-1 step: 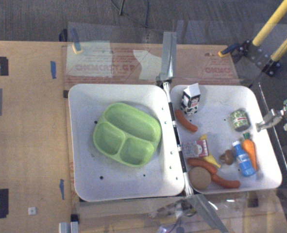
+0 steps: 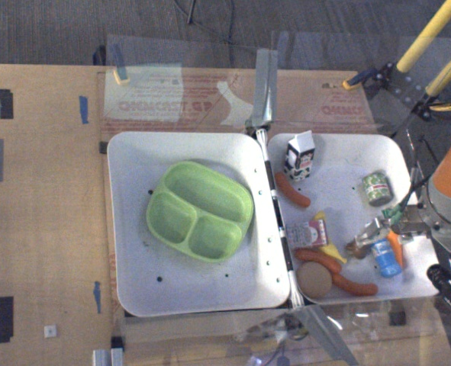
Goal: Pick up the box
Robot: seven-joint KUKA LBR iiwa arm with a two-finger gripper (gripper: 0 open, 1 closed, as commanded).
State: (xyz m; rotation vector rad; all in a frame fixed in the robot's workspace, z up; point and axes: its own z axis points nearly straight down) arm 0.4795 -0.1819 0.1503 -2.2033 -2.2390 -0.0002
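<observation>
A green three-compartment plastic plate (image 2: 201,212) fills the left white bin (image 2: 133,280); the small black-and-white carton box (image 2: 299,156) stands upright at the right bin's far-left corner, untouched; the gripper (image 2: 374,233) hovers well apart, over clutter, its grip unreadable.

Left bin (image 2: 133,280): green divided plate (image 2: 200,212) centred; bare margins all round.
Right bin (image 2: 339,147): cluttered near half; far-right corner open.
</observation>
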